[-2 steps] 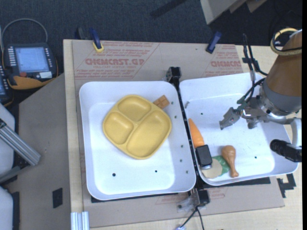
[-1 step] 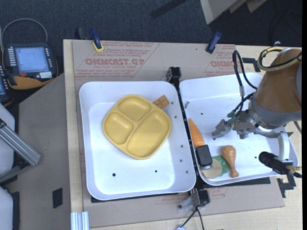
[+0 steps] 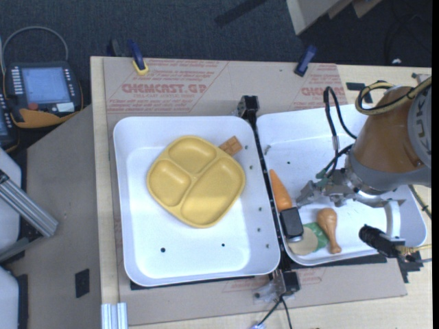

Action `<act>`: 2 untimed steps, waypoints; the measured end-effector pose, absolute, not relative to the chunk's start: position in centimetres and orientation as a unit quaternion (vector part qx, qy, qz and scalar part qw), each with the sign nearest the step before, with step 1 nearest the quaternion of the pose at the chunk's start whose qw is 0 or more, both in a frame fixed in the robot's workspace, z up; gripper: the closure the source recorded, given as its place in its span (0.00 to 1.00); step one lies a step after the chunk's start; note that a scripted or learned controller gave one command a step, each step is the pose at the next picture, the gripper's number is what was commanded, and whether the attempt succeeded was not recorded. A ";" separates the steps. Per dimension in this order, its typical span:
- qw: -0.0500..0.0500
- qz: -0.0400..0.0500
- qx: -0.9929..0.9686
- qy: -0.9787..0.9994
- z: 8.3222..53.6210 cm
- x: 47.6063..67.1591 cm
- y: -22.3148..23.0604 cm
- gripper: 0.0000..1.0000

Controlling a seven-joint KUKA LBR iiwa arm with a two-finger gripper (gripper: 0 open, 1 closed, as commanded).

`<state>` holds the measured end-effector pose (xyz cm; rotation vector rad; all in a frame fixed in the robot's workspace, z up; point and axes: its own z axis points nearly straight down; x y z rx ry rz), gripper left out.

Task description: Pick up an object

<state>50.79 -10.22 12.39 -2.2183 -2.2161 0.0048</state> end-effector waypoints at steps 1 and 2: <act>0.000 0.000 -0.708 -0.706 13.7 50.9 -10.3 1.00; -0.003 -0.001 -0.707 -0.707 18.0 51.2 -10.6 1.00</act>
